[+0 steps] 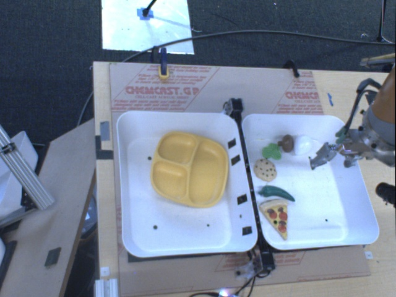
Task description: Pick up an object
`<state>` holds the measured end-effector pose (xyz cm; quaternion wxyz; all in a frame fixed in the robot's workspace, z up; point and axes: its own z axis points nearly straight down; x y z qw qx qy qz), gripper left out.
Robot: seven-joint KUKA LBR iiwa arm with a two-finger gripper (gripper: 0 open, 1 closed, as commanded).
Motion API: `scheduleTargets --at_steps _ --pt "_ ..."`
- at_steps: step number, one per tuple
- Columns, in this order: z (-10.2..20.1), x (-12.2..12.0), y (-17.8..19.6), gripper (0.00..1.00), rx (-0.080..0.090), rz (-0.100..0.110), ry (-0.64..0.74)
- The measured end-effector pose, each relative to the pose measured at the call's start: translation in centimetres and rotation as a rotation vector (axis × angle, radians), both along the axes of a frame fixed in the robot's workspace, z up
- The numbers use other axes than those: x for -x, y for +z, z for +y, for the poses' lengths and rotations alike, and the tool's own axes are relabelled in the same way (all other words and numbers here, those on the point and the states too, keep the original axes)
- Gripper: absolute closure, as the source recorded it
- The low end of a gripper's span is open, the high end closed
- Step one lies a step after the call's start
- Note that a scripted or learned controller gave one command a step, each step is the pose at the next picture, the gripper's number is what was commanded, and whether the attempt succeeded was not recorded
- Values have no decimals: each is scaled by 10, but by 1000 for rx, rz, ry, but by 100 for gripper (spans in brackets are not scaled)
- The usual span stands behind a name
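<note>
Approach step: your hand (329, 154) hangs over the right bin (356, 218), fingers apart, holding nothing. Targets sit left of it at the bin's left side: white ball (303, 145), cookie (265, 169), pizza slice (276, 217). Next, lower onto the ball and close.

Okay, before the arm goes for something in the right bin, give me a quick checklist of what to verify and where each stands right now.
1. Gripper carrying nothing: ok, nothing shows between its jaws.
2. Gripper over the right bin: ok, at its upper right part.
3. Targets exposed: ok, cookie, green pepper and pizza slice lie apart along the bin's left side.
4. Crowded spot: not ok, broccoli, brown piece and white piece sit bunched.
5. Jaw opening wide enough: cannot tell.
6. Yellow plate out of the way: ok, in the left bin.
</note>
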<state>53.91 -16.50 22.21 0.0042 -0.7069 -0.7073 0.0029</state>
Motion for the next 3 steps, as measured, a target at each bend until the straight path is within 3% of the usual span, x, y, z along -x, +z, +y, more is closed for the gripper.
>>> scheduleTargets --at_steps 1,3 --pt "0 -3 6 0 2 -11 3" --pt "-12 -10 -104 0 1 -8 0"
